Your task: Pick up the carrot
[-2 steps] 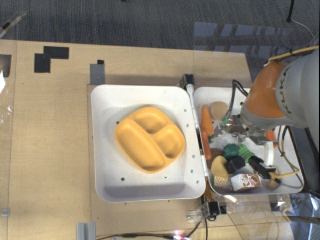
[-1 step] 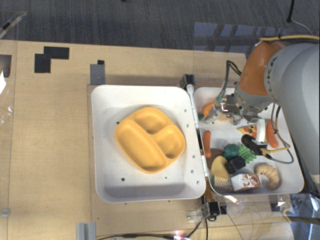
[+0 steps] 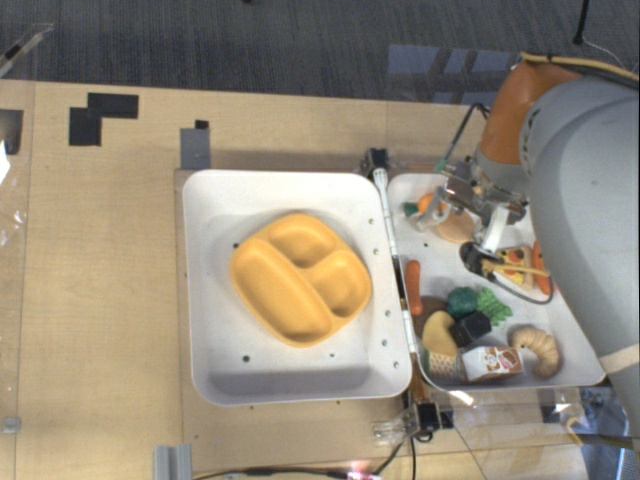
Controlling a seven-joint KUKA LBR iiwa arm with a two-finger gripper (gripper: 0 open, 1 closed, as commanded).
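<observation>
Camera view, 1 frame. Landmark for all positions: the green frilly toy vegetable [image 3: 476, 301], which lies about mid-way in the right bin [image 3: 445, 263]. The carrot [image 3: 424, 205], a short orange piece with a green tuft, lies up and to the left of the landmark in the bin's far-left corner, close to the rim. The gripper [image 3: 452, 204] is also up and slightly left of the landmark, just beside the carrot on its right. Its opening cannot be read at this angle, and nothing can be confirmed in its grasp. The grey arm [image 3: 585, 218] with its orange band comes in from the right of the landmark. A tan rounded object [image 3: 455, 229] sits just below the gripper, above the landmark. An orange-red stick [image 3: 414, 273] lies left of the landmark, along the bin's left wall. A black block [image 3: 474, 329] touches the landmark from below. A yellowish lump [image 3: 437, 330] lies down-left of the landmark, a small printed carton [image 3: 491, 363] is below it, and a croissant [image 3: 536, 349] is down-right. Far to the left of the landmark, the left bin [image 3: 210, 268] holds 1 yellow plate with 3 compartments [image 3: 300, 278].
</observation>
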